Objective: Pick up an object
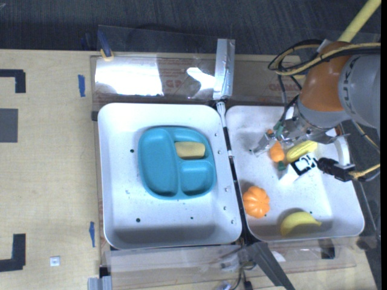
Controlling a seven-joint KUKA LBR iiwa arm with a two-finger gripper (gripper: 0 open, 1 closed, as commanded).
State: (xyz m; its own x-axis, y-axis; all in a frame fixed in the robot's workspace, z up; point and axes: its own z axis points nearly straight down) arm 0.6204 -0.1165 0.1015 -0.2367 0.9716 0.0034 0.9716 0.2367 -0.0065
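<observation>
Small round orange fruit (276, 153) btwn jaws, glossy, right bin (344, 222).

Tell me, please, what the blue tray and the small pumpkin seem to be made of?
Blue tray: probably moulded plastic, with an even colour, rounded compartments and a soft sheen. Small pumpkin: likely a plastic or foam toy, with a uniform matte orange ribbed surface; which one is unclear.

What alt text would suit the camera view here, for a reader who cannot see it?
A grey arm with an orange band reaches from the right into the right bin, its gripper low over a small orange item and a yellow one. Nearer the camera lie a small pumpkin and a banana. The left bin holds a blue divided plate bearing a yellow block.
</observation>
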